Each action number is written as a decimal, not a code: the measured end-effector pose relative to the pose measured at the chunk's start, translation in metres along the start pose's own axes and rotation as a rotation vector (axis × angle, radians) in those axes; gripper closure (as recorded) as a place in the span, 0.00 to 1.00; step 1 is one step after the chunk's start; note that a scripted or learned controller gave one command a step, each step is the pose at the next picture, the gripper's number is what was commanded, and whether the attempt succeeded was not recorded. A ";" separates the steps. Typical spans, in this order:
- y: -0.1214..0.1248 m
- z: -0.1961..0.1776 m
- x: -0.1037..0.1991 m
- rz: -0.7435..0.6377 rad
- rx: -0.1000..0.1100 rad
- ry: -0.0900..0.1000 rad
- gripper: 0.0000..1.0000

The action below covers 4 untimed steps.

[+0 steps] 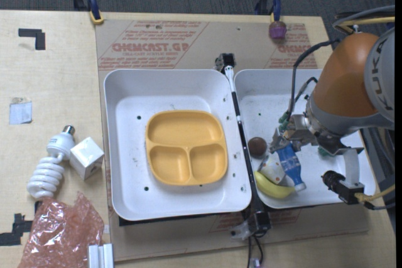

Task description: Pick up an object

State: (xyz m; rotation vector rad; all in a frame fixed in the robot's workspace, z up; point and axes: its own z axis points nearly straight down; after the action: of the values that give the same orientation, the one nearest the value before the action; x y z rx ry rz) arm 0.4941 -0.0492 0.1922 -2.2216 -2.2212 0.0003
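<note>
My gripper (287,135) hangs low in the right bin (264,94), under the orange band of the arm. Right below it lies a blue and white bottle (290,164) pointing toward the bin's front, beside a white packet (272,170). A yellow banana (272,188) rests along the front wall, partly under the bottle. A small brown ball (256,146) sits left of the gripper, close to the dividing wall. The arm's wrist hides the fingertips and whatever is between them.
The left bin (125,103) holds a yellow three-compartment tray (186,147). Outside on the bench lie a spiral light bulb (50,166), a white cube (86,157) and crumpled pink plastic (59,235). A purple clamp (277,28) grips the board's back edge.
</note>
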 end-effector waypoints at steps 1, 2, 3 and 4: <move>0.032 0.000 0.009 -0.002 -0.001 0.000 1.00; 0.047 0.000 0.005 -0.003 -0.001 -0.001 1.00; 0.029 -0.020 0.023 -0.002 0.000 0.000 1.00; 0.022 0.000 0.030 0.001 0.000 0.000 1.00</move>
State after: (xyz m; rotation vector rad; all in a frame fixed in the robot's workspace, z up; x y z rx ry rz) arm 0.5164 -0.0196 0.1921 -2.2221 -2.2205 0.0011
